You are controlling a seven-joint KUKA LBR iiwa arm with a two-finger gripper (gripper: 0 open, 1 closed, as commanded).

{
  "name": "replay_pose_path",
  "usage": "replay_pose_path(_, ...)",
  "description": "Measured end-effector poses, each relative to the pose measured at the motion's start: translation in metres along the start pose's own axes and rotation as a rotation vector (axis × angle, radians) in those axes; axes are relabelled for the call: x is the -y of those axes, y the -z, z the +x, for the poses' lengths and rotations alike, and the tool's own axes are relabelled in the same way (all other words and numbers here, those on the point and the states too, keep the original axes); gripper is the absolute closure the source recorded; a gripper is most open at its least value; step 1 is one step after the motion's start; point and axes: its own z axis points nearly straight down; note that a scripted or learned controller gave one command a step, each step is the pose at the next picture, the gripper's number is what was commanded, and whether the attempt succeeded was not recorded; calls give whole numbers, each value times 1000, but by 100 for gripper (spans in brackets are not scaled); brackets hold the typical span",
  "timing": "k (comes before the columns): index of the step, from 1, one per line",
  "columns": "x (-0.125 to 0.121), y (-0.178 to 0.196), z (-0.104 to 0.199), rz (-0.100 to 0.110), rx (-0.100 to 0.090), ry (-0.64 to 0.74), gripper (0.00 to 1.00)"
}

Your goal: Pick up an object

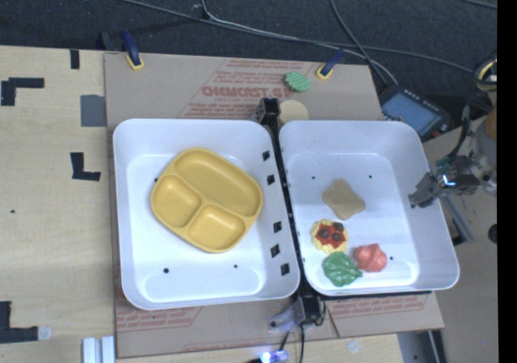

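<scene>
Green toy (342,269) & red toy (371,257) lie nearest, side by side w/ no clear long axis; jaws (423,194) at right bin (404,137) rim, too blurry, can't tell open/closed.

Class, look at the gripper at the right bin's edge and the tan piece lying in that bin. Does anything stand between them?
Nothing visible does. The gripper sits over the right bin's right rim, and bare white floor runs from there to the tan piece. The red and yellow piece, red piece and green piece lie nearer the front, off that line.
</scene>
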Motion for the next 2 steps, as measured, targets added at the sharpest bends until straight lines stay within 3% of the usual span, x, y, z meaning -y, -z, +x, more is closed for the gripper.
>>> replay_pose_path(1, -14, 7, 58, -1, -1, 6, 100)
replay_pose_path(2, -14, 7, 115, 1, -1, 4, 100)
